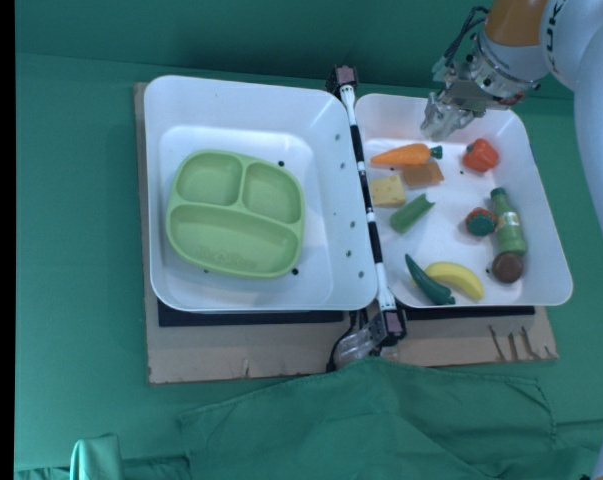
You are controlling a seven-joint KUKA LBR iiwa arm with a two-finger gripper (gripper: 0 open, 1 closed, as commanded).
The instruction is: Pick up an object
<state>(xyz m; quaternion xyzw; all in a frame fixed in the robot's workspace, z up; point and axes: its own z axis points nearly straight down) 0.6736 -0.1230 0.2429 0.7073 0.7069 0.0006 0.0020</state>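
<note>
My gripper (441,123) hangs over the back of the right bin (547,258), open, with nothing between its fingers. Just in front of it and slightly left lies an orange carrot (401,154). A red pepper (480,155) sits to the right of the carrot. Further forward are a brown slab (422,175), a yellow block (387,190) and a green pod (412,213). A green bottle (508,225), a small red and green fruit (480,221), a brown round piece (507,266), a banana (455,279) and a dark green vegetable (427,281) lie toward the front.
The left bin (321,118) holds a light green divided plate (236,213). A black and white hinge strip (366,198) runs between the two bins. Green cloth (381,428) is bunched at the bench's front.
</note>
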